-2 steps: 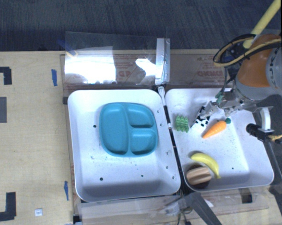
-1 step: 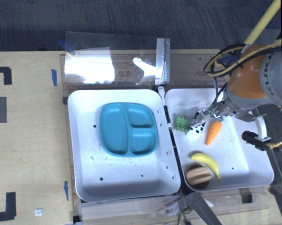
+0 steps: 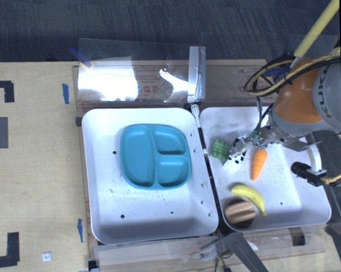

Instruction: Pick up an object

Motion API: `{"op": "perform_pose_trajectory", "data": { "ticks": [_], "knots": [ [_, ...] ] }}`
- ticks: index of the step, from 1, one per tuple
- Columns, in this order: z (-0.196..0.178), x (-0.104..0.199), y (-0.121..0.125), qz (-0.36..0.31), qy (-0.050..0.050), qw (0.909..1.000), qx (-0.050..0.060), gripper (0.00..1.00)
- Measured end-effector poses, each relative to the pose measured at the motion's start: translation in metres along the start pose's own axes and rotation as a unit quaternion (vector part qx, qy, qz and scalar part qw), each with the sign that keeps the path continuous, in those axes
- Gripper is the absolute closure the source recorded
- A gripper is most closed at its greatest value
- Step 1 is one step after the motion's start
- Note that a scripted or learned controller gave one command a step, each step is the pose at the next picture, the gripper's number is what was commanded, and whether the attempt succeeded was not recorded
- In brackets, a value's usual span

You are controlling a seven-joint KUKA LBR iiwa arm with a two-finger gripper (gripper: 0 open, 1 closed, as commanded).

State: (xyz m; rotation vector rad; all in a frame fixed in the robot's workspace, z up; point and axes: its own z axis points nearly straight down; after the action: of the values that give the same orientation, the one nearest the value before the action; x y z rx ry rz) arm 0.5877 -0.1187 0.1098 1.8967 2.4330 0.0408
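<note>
The carrot (image 3: 258, 162) lay in the right bin (image 3: 312, 208), just below my gripper (image 3: 244, 143), whose jaws' spread I could not tell. Nearby sat broccoli (image 3: 219, 149), a banana (image 3: 249, 196) and a wooden block (image 3: 239, 211). The left bin (image 3: 99, 180) held a blue divided plate (image 3: 155, 156) on the pale wooden bench (image 3: 34, 165).

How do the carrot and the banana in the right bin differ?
The carrot is orange and straight, the banana yellow and curved. The carrot lies nearer the gripper, the banana nearer the bin's front edge, beside a wooden round piece. Both lie in the right bin.
</note>
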Motion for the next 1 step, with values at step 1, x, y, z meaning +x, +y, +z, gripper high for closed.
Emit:
{"op": "perform_pose_trajectory", "data": {
  "ticks": [1],
  "knots": [
    [-0.0134, 0.0033, 0.0048, -0.002, 0.003, 1.0, -0.003, 1.0]
  ]
}}
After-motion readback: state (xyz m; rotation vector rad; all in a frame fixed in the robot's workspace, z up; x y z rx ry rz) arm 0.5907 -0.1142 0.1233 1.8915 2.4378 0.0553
